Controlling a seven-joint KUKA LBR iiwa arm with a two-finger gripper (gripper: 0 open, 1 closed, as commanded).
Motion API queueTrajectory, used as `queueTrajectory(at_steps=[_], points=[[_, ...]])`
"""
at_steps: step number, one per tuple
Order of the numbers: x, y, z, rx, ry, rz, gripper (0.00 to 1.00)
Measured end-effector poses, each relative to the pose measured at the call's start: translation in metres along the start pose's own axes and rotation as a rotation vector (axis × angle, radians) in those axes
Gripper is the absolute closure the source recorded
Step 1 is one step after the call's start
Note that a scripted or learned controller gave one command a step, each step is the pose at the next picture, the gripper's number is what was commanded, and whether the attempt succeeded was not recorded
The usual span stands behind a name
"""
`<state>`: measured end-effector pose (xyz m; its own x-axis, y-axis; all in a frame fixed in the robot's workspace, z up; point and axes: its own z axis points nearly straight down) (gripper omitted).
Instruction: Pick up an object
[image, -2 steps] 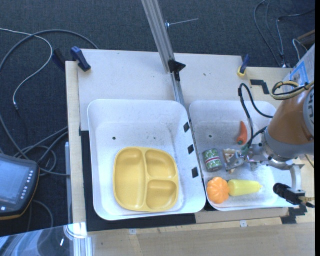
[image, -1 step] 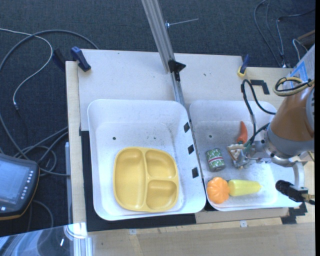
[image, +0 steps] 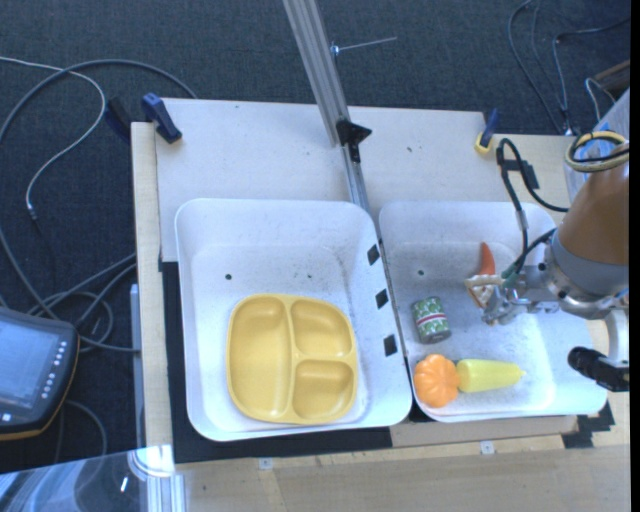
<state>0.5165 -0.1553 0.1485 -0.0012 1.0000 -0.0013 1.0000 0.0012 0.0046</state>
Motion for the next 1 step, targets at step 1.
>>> queueTrajectory(at_steps=[1], points=[[-0.0029, 0.0015, -0.0436, -0.001, 0.000, 0.000, 1.00]])
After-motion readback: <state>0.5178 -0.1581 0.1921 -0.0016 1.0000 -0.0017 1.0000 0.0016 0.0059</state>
